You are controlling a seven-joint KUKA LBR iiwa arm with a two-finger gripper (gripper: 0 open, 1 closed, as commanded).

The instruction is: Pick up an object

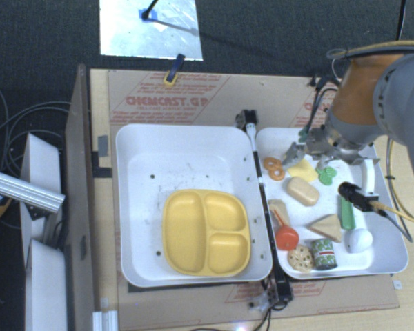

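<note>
The gripper hangs low over the far part of the right bin, directly above a pale yellow wedge and beside a small green piece. Candidates for the pick all lie in this bin: an orange pretzel-shaped toy to the left, a tan bread roll just near of the wedge, and nearer still a sandwich triangle, a red tomato, a cookie and a small can. Risk assessment: the items are crowded, so a descent here could strike two at once, push the wedge against the roll, or close on an edge and let it slip. The fingers appear spread, straddling the wedge's far end; nothing is seen pinched between them, though contact cannot be confirmed. The left bin holds a yellow divided plate.
</note>
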